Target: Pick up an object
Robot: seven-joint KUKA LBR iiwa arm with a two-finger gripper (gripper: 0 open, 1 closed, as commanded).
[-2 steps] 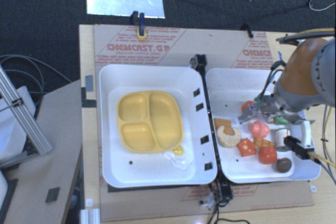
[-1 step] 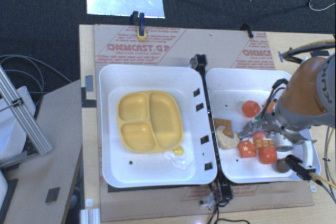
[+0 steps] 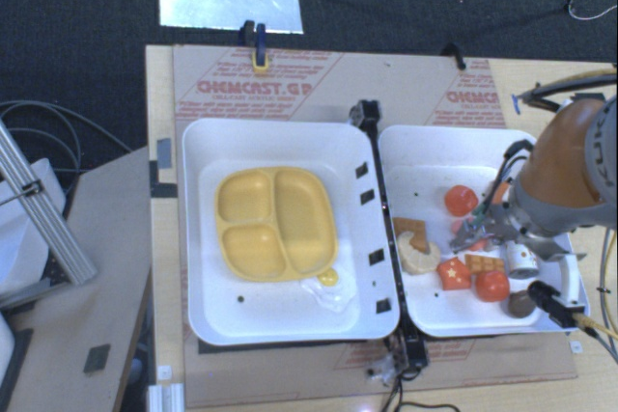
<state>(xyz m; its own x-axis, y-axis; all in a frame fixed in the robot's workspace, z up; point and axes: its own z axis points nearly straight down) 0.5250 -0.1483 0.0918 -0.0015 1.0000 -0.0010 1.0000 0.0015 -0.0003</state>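
Note:
The right bin [image 3: 425, 154] holds several toy foods. A red tomato [image 3: 461, 200] lies near its middle. A brown toast slice [image 3: 409, 231] and a pale bread piece [image 3: 418, 258] sit by the left wall. A red block [image 3: 454, 274], a waffle piece [image 3: 483, 261], a second red ball [image 3: 492, 285] and a brown lump [image 3: 521, 304] cluster at the front. My gripper [image 3: 475, 232] reaches down from the right, low over the bin, just below the tomato and above the waffle piece. The wrist hides what lies under it.
The left bin [image 3: 208, 304] carries a yellow divided plate [image 3: 276, 222], with a small yellow item [image 3: 328, 278] at its front right corner. A black divider [image 3: 377, 207] runs between the bins. The grey and orange arm [image 3: 570, 169] covers the right bin's right side.

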